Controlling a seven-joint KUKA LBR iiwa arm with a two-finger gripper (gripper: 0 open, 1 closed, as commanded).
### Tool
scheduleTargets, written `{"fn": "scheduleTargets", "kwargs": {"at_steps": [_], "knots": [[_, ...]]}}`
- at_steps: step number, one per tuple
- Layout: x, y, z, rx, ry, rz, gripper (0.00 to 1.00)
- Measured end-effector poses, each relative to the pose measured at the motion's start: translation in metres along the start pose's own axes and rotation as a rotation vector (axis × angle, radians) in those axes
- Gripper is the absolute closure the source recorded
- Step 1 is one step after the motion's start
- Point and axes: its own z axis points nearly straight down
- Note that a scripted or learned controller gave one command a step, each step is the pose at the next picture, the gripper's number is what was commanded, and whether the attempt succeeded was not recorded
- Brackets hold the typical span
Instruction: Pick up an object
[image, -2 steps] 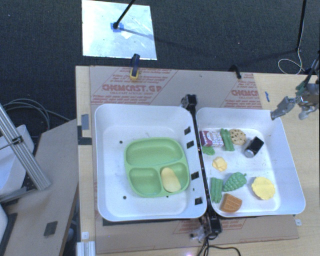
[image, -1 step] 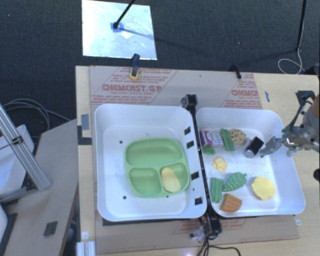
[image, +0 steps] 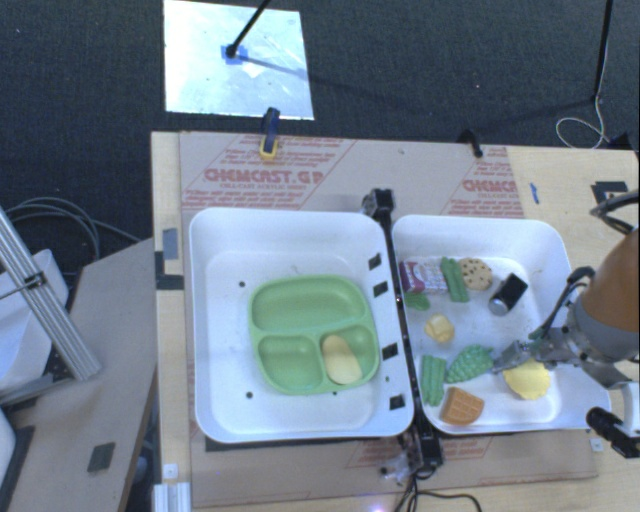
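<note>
While beside fingers (image: 508, 357), yellow lemon (image: 528, 381), rounded

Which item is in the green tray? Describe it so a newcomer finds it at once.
Look in the left white bin, where a green divided plastic tray lies. In its lower right compartment sits a pale yellow oblong piece, the tray's sole item.

Bench (image: 170, 200) — two white bins (image: 300, 235).
</note>
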Motion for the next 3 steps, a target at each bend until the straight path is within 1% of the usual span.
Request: {"fn": "scheduleTargets", "kwargs": {"at_steps": [1, 2, 3], "knots": [[0.000, 0.004, -0.016, -0.008, -0.003, -0.003, 1.00], [0.088, 0.003, -0.012, -0.003, 0.003, -0.013, 1.00], [0.157, 0.068, -0.112, -0.019, 0.001, -0.017, 1.00]]}}
